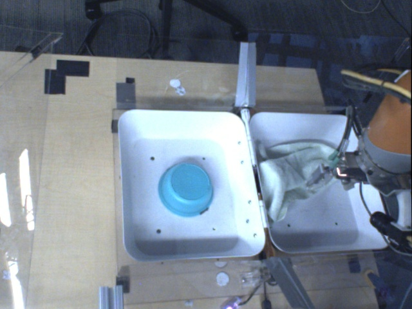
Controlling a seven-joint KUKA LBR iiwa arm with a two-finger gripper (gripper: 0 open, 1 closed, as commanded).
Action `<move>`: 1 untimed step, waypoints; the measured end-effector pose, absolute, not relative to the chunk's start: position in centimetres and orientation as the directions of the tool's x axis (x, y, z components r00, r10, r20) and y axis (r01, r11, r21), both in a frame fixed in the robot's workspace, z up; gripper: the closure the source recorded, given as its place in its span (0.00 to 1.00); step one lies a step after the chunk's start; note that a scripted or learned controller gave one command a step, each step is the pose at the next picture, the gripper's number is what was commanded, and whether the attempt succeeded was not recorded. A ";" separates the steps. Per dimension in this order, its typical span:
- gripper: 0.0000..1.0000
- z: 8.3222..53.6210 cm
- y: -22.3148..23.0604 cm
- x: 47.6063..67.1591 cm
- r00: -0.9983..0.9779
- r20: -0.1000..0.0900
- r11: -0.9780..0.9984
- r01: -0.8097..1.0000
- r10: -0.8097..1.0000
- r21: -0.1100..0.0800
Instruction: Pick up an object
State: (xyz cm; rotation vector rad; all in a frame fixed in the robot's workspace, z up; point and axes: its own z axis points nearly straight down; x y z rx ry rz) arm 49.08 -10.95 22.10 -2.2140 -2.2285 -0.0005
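— Where are you right now?

— My arm point(386, 131) comes in from the right, orange band showing, and my end effector point(327, 170) is down inside the right bin point(322, 237), at the right edge of a crumpled pale cloth point(290, 172).

— Have you got hold of it?

— Hard to say. A fold of the cloth seems to rise toward my fingertips, and the tip looks pressed into the fabric, but the spot is small and blurred. I cannot tell how far my fingers are parted or whether any fabric sits between them.

— Where does the cloth lie?

— In the left half of the right bin, bunched against the wall shared with the left bin point(135, 237), with one strip stretching along toward the back.

— And the other bin?

— A round blue bowl point(186, 189) rests upside down near its middle, well apart from me.

— Anything else on the surface point(71, 172)?

— Black tape marks point(64, 74) near the far left corner, and a metal bar point(246, 76) standing behind the join between the bins.
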 end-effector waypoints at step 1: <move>0.00 9.1 -11.2 52.8 -0.047 -0.004 0.047 0.999 0.999 0.020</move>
